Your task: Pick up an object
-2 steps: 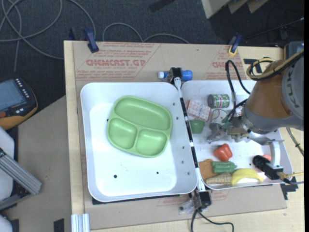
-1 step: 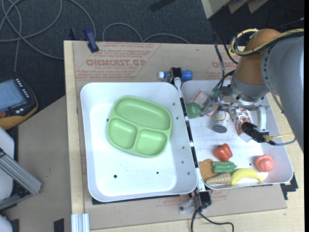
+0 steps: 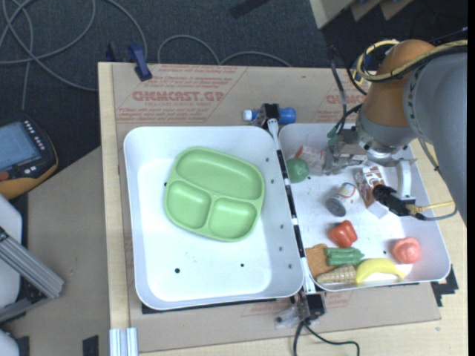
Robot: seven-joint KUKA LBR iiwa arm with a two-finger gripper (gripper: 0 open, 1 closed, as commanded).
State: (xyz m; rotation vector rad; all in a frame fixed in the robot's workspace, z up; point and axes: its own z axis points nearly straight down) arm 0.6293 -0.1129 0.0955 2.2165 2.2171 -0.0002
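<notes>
Green tray (image 3: 214,193) sits in left bin (image 3: 148,273). Right of it, toys fill right bin (image 3: 438,262): green ball (image 3: 297,170), pepper (image 3: 342,233), banana (image 3: 380,270). Gripper (image 3: 335,156) hovers right of ball, state unclear. Approach step; next, likely descend on one toy.

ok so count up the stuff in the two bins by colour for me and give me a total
Green: 3 – divided plate, round ball, long vegetable
Red or pink: 2 – red pepper, pink fruit
Yellow: 1 – banana
Tan: 2 – cracker, cone
Grey-white: 1 – small can
Total: 9, leaving out the items partly hidden under the gripper.
</notes>
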